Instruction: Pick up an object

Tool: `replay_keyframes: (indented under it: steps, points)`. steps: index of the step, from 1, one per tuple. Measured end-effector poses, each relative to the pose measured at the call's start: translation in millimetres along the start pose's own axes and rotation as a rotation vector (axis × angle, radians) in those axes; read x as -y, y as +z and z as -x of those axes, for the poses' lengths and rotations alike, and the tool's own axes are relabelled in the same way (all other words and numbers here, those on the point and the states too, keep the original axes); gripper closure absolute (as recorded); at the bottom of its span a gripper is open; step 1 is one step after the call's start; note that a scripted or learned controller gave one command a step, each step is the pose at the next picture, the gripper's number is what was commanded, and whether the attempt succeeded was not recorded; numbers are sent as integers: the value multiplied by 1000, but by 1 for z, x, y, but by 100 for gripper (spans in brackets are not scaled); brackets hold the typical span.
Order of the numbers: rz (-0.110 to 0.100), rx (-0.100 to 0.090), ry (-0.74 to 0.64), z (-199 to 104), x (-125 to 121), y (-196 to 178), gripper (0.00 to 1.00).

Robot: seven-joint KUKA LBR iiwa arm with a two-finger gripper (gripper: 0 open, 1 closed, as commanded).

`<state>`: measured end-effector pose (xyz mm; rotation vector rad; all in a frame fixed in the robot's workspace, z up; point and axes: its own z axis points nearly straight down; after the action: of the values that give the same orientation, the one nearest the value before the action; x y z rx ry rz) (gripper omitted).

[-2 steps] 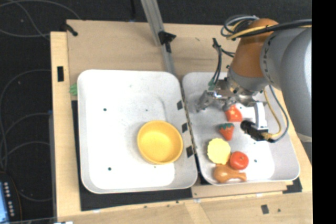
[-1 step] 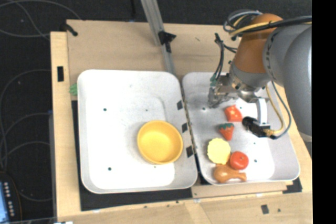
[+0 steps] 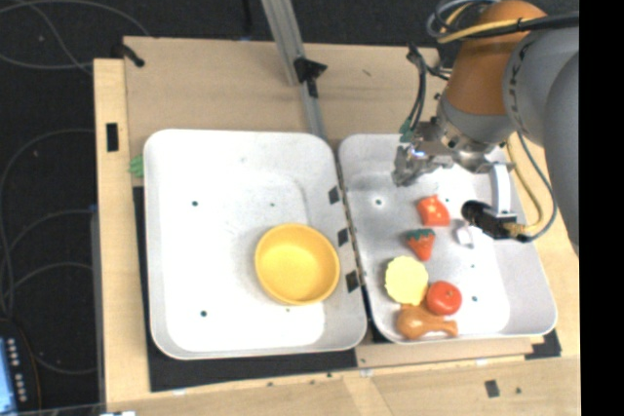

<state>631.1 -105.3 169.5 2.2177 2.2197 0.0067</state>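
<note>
- Drumstick (image 3: 425, 323) lies at the right bin's (image 3: 522, 307) front edge, long axis left-right, thin end pointing right.
- Claw (image 3: 407, 168) hangs over the bin's back-left; grip state unclear.
- Arm (image 3: 487, 73) reaches in from the right, wrist bent down.

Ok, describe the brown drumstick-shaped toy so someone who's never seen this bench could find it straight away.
Look in the right bin, the one that the arm reaches over, and go to its near edge. The drumstick lies there, just below the yellow disc and the red tomato. It's the only brown piece, plump with a thin handle end.
</note>
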Motion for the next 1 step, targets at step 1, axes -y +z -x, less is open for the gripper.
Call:
replay_keyframes:
  steps: [1]
  points:
    - [0,0,-2,1,-2,-35,100]
